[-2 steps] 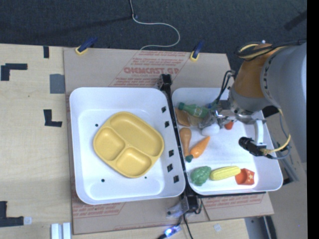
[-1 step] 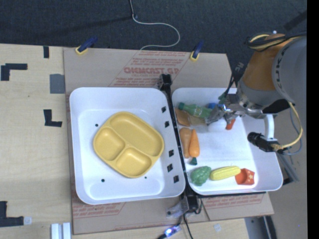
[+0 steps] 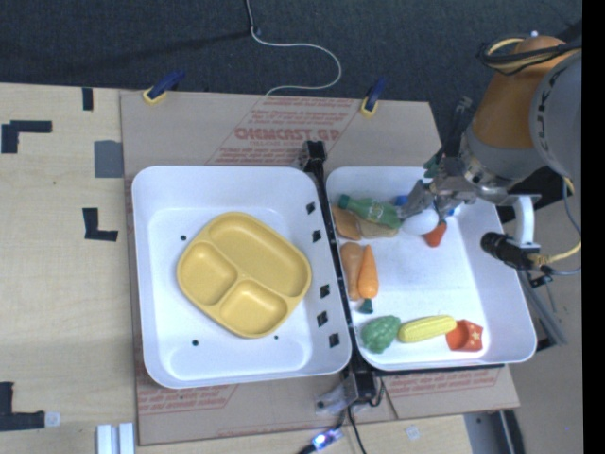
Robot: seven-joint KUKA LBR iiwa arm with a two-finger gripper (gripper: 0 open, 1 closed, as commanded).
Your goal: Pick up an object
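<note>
My gripper (image 3: 433, 200) hangs over the far part of the right bin (image 3: 496, 296), at the end of the grey arm with the orange band (image 3: 515, 107). Just below it are a small white rounded item (image 3: 418, 223) and a small red-orange piece (image 3: 435, 236); whether either touches the gripper is unclear. To their left a green bottle (image 3: 371, 210) lies across a tan bread-like piece (image 3: 348, 225). An orange carrot (image 3: 367, 272) lies by the bin's left wall. Along the near edge sit a green broccoli (image 3: 380, 332), a yellow corn cob (image 3: 426, 328) and a red pepper (image 3: 465, 335).
The left bin (image 3: 156, 253) holds a yellow divided plate (image 3: 243, 273). A black divider with clips (image 3: 326, 253) runs between the bins. A black fitting with cable (image 3: 510, 250) juts over the right bin's right rim. Cardboard (image 3: 284, 130) lies under both bins.
</note>
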